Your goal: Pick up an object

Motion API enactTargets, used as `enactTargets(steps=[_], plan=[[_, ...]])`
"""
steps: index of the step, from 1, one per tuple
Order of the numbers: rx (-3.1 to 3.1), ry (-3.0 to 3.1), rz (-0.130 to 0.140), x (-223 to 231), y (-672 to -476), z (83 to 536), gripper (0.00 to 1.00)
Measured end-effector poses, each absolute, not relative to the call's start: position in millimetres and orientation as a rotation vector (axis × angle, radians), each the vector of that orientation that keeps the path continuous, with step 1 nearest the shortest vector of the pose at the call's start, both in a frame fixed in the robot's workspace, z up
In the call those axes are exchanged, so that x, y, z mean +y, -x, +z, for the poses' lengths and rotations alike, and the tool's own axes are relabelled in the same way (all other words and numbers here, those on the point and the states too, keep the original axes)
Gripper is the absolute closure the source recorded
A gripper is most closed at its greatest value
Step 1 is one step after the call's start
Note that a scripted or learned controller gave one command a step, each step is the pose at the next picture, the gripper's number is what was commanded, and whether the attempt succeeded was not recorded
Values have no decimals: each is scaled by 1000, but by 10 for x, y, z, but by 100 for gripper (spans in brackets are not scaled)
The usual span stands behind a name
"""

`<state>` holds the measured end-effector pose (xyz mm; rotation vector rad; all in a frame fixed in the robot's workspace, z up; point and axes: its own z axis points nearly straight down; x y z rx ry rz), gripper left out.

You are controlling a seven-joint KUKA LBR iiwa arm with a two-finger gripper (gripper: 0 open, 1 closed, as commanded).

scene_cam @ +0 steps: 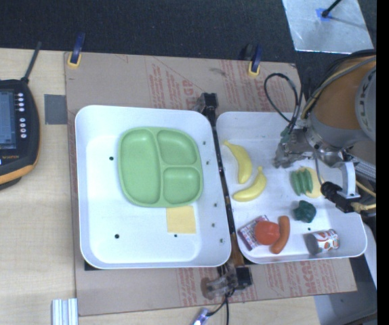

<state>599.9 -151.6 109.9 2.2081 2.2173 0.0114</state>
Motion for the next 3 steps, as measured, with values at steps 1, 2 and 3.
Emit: enactTargets(steps=[1,2,3], plan=[[2218,-2208,10,-1516,-5998,1097,0],[2230,-2216,-6,-1088,-5890,915,0],[2232,-2215,-9,-1104,-5890,1019,100]])
